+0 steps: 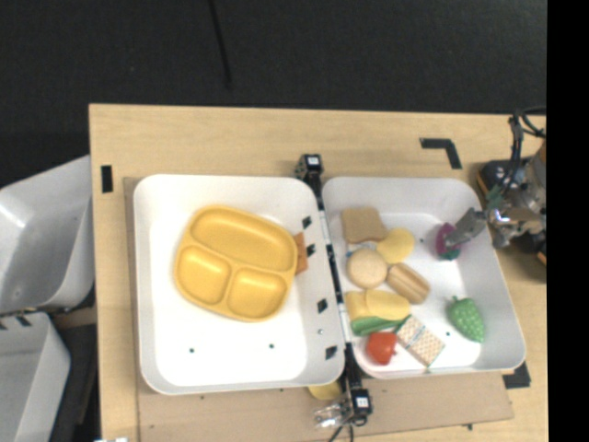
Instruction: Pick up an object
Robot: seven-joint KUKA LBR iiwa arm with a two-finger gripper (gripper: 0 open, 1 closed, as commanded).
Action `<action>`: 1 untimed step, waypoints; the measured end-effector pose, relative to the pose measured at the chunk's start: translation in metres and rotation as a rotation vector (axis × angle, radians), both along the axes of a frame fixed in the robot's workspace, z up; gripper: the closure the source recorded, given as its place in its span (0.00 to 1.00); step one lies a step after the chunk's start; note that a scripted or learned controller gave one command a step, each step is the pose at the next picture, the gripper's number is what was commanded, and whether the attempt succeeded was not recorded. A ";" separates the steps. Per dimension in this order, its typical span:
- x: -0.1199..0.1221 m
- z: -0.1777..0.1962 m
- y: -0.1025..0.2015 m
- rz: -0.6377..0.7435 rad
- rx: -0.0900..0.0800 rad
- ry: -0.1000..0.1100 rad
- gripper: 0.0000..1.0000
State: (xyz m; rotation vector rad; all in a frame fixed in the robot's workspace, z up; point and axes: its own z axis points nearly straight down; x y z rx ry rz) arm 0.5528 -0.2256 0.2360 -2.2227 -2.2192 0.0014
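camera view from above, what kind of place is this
Probably a robot-grasping test bench, not a kitchen: two shallow white plastic bins side by side on a pale wooden board, toy plastic food beside a yellow divided plastic tray, and a robot gripper reaching in.

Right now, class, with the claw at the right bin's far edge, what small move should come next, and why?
Probably lower the claw slightly onto the purple toy. It sits right at that piece, apart from the crowded bread slice and yellow pieces, so a grasp there looks least obstructed.
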 end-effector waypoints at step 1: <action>0.001 0.009 -0.002 0.002 -0.001 0.000 1.00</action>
